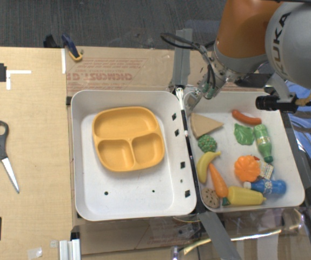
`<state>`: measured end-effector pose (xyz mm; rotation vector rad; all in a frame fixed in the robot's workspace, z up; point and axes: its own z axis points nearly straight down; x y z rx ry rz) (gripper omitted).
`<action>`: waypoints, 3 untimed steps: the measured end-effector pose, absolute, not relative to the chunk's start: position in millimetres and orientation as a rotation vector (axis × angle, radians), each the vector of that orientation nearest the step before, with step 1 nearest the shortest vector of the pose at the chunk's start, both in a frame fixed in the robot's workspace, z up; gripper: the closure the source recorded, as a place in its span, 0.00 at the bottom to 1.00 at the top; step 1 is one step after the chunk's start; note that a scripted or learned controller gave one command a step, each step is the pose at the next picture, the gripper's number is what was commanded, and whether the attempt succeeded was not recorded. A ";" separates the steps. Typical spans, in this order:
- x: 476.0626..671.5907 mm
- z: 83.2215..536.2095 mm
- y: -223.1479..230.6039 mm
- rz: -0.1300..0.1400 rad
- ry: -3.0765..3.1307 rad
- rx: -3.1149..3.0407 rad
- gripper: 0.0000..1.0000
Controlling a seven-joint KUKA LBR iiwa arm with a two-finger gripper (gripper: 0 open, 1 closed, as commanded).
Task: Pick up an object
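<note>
The arm [285, 31] reads "KUKA"; reversed red print crosses the cardboard [117, 72]. The gripper [190, 97] hangs over the right bin's [293, 161] top-left corner, grip not discernible. That bin holds toys: wedge [204, 125], sausage [246, 117], banana [205, 164], carrot [218, 181]. The left bin [79, 161] holds a tray [128, 138]. Scissors [1, 150] lie on the board [22, 145].

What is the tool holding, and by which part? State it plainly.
Nothing shows between the fingers of the tool. It hangs over the right bin's upper left corner, above the tan wedge, apart from every toy.
</note>
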<state>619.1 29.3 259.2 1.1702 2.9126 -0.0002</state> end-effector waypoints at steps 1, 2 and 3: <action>633.1 191.9 -31.1 -0.001 3.017 0.870 1.00; 536.3 191.0 -81.1 -0.002 2.831 1.364 1.00; 487.3 91.5 -119.1 0.000 2.912 1.177 1.00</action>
